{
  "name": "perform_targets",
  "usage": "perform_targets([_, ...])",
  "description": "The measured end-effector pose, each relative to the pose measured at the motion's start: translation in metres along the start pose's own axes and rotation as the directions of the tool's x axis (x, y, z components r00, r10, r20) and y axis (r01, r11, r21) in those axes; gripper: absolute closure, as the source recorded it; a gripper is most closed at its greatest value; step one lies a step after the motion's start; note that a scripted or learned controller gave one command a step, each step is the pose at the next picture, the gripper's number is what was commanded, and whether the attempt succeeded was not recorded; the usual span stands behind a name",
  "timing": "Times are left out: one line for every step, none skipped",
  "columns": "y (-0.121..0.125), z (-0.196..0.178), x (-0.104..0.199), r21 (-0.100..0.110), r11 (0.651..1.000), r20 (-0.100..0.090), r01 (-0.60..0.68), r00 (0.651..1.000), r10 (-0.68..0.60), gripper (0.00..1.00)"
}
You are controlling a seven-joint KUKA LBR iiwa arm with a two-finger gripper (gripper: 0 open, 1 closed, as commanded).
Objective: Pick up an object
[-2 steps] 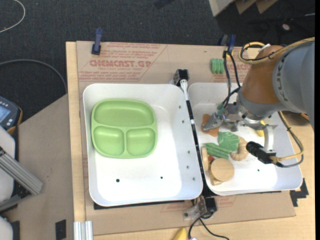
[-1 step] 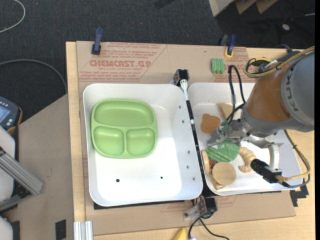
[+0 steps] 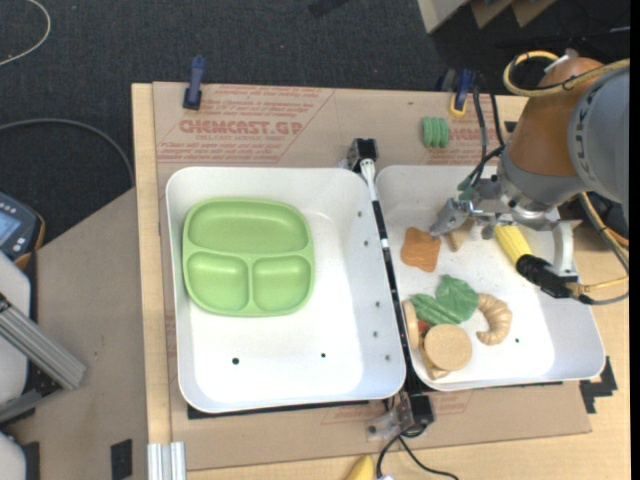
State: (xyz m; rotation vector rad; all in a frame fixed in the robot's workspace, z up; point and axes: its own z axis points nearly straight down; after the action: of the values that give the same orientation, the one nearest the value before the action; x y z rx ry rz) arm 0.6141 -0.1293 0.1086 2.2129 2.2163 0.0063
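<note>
Looking down from the camera view, the claw hangs low over the right bin, near that bin's far edge, its fingers spread a little apart with nothing visibly between them. Just beside its tips lies an orange piece of toy food, the likeliest target, though whether the tips touch it is hard to tell at this slant. A yellow corn cob lies close under the wrist, and toward the bin's near edge sit a green leafy piece, a tan croissant and a round cracker, all resting on the bin floor. The left bin carries a green divided plate. Judging by this, the pickup is not yet done: the reach looks nearly made, while closing and lifting remain.
</note>
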Motion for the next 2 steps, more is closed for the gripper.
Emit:
perform_targets([-0.003,-0.009,0.001,0.005,1.000,-0.003,-0.002,1.000,0.002,1.00])
perform_targets([0.013,-0.229,0.060,-0.012,1.000,-0.003,0.005,1.000,-0.005,1.00])
